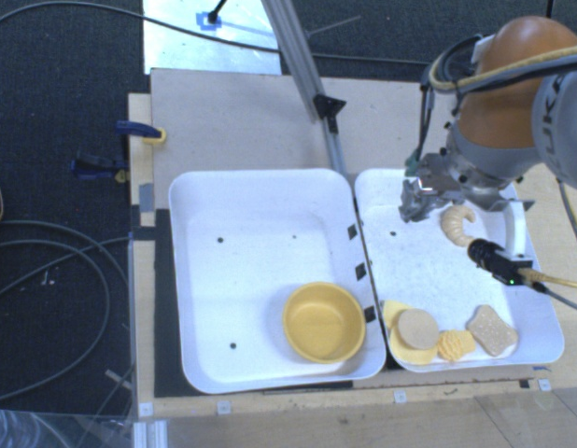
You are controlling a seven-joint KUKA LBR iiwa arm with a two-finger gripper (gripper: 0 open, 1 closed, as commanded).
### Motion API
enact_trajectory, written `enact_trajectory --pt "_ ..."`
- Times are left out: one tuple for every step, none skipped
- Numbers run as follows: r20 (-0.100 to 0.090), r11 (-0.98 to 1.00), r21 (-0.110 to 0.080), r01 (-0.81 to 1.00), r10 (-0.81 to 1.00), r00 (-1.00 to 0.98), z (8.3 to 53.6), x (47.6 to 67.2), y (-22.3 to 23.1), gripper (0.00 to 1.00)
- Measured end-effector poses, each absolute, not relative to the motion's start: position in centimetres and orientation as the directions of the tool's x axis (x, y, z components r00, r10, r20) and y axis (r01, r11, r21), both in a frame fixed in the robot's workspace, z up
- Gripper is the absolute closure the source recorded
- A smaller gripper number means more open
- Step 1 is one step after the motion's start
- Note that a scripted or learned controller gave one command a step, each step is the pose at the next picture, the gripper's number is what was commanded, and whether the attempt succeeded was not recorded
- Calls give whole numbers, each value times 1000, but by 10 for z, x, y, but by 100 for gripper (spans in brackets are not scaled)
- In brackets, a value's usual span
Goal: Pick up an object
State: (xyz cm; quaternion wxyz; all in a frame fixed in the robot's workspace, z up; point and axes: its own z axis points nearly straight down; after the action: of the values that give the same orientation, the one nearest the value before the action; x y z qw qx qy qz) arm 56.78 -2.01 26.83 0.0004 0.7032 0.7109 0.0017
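The bench (242, 119) has a pale brown top. Two shallow white bins sit on it side by side, touching: the left bin (251, 203) toward the front left corner, the right bin (541, 329) toward the front right corner. A blue-and-yellow clamp (139, 133) grips its left edge.

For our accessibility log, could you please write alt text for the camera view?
A grey and orange robot arm holds its pincer low over the right bin, beside a croissant. Food pieces line that bin's front edge; the left bin holds a yellow bowl.
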Motion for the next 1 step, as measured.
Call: enact_trajectory --pt "1 9 2 1000 1000 -9 251 587 22 100"
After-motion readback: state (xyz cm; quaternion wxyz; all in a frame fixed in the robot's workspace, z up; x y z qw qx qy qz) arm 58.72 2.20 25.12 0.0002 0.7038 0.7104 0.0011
